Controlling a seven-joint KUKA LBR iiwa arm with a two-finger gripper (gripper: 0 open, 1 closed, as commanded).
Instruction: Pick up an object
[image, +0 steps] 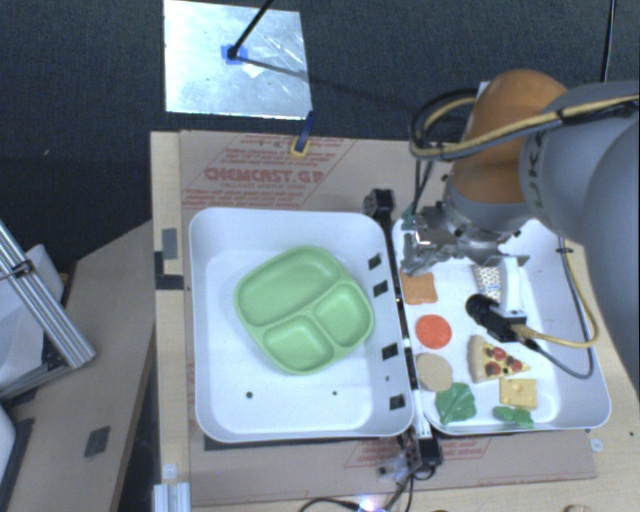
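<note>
While cardboard (262, 172) reads "CHEMCAST GP", gripper (425, 250) state is unclear above toast (419, 289).

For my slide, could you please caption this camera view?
KUKA arm's gripper hovers over toy foods in the right bin; a green divided plate sits in the left bin.

two shallow white bins: the left bin (215, 330) and the right bin (575, 385). one green divided plate (303, 308). toy foods, one of each: a toast slice (419, 289), a red tomato slice (433, 330), a tan cookie (434, 372), a pizza slice (490, 359), a cheese wedge (518, 392), a green leaf (456, 402).
</note>
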